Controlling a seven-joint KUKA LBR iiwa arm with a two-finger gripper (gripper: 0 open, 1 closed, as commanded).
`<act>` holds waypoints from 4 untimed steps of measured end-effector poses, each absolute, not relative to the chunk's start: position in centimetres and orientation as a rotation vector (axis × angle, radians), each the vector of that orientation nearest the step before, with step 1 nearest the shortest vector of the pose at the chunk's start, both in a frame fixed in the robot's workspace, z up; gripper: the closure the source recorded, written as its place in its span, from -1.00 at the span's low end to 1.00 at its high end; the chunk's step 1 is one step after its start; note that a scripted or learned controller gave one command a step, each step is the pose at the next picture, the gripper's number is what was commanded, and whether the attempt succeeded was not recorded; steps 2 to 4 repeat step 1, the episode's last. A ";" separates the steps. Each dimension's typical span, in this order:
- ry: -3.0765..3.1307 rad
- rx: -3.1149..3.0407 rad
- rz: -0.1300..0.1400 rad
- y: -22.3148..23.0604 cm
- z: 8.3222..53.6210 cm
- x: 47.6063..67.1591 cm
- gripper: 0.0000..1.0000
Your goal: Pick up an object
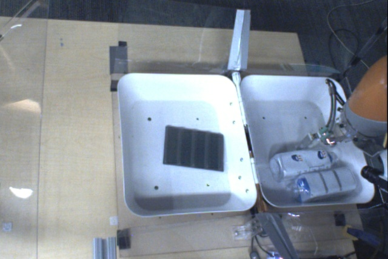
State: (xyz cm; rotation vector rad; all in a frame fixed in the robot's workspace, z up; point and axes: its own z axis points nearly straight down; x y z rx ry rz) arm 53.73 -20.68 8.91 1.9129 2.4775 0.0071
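Pincer (323,137) state unclear, over right bin (273,94), two clear bottles (318,174) beneath, dark ridged pad (194,147) in left bin (139,130)

The arm (370,103) is running off the right edge, so only its orange band and part of the grey wrist are showing. The gripper (324,136) is appearing small and blurred, and the state of its tips is staying unreadable. The labels on the two clear bottles (315,176) are blurring past reading.
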 end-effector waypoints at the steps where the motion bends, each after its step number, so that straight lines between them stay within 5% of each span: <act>1: 2.586 1.779 0.005 -12.4 9.5 54.0 -1.00; 4: 2.586 1.779 0.005 -12.4 9.5 54.0 -1.00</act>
